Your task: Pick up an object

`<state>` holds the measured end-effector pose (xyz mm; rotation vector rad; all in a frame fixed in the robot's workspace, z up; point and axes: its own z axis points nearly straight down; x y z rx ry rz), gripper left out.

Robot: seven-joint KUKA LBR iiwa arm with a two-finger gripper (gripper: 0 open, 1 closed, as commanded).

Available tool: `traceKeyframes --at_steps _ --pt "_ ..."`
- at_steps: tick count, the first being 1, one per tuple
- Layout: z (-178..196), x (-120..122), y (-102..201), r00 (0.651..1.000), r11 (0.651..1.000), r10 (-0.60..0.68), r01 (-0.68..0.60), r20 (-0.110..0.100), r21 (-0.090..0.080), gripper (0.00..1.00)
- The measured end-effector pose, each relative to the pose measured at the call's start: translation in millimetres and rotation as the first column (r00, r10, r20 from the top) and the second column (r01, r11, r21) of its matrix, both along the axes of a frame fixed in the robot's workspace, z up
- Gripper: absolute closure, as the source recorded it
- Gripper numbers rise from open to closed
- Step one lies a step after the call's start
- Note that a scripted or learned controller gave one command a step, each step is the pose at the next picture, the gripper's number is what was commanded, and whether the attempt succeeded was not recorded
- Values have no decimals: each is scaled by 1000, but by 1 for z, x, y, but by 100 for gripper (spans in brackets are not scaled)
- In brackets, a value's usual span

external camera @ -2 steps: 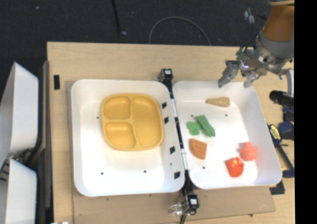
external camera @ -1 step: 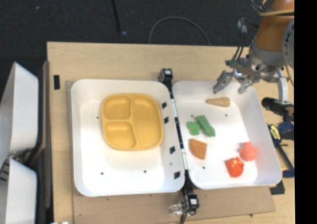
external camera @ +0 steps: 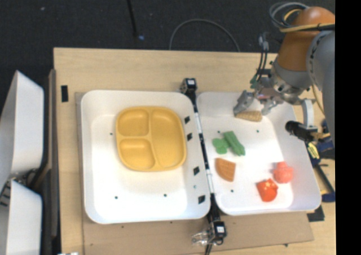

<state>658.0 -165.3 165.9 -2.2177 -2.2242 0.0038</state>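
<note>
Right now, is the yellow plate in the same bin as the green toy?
No, the yellow plate lies in the left bin, the green toy in the right bin.

A yellow three-compartment plastic plate [external camera: 150, 138] is sitting in a shallow white bin [external camera: 98, 192], well apart from the jaws of the gripper [external camera: 256, 104], toward the view's left. A thin black cable [external camera: 203, 25] is looping on the dark floor beyond the jaws.
</note>
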Motion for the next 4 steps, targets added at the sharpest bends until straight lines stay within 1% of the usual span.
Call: traceKeyframes --at_steps 1,2,3,4 --pt "-46 -9 -2 1000 1000 -3 3 1 -1 0" --pt "-31 -7 -3 1000 1000 -3 3 7 -2 100" --pt "15 -1 1 1000 1000 0 0 8 0 100" --pt "65 -3 -9 1000 1000 -3 3 9 -1 100"
